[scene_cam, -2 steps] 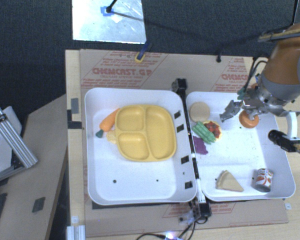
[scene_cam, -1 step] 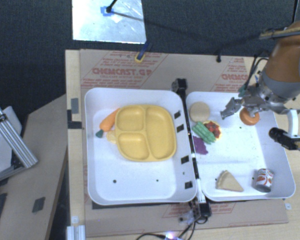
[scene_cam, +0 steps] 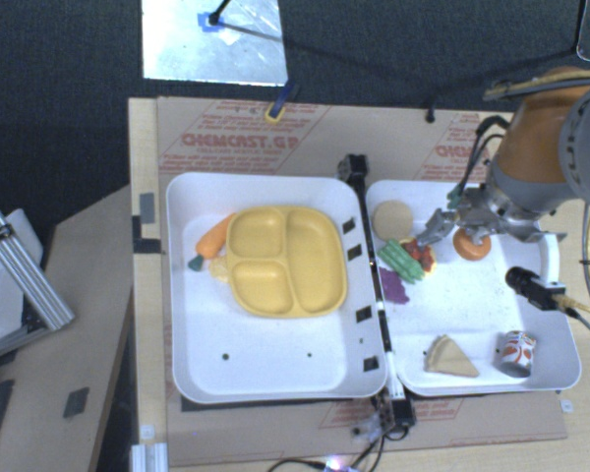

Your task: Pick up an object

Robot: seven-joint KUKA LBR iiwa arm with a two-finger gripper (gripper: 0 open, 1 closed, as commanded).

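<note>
My gripper (scene_cam: pixel 453 234) hangs low over the upper middle of the right bin (scene_cam: pixel 546 308), open, with nothing visibly between its fingers. One finger (scene_cam: pixel 435 230) points toward a red piece (scene_cam: pixel 421 256) and a green toy vegetable (scene_cam: pixel 399 260). The other finger sits over the top edge of an orange fruit (scene_cam: pixel 472 247). A round beige bun (scene_cam: pixel 393 219) lies to the left of the gripper. Below the green piece lies a small purple piece (scene_cam: pixel 393 291).
A sandwich wedge (scene_cam: pixel 449 358) and a small can (scene_cam: pixel 514 353) lie at the right bin's front. The left bin (scene_cam: pixel 192 342) holds a yellow divided plate (scene_cam: pixel 280 261) with a carrot (scene_cam: pixel 213 236) at its left edge. A black divider (scene_cam: pixel 371 273) runs between the bins.
</note>
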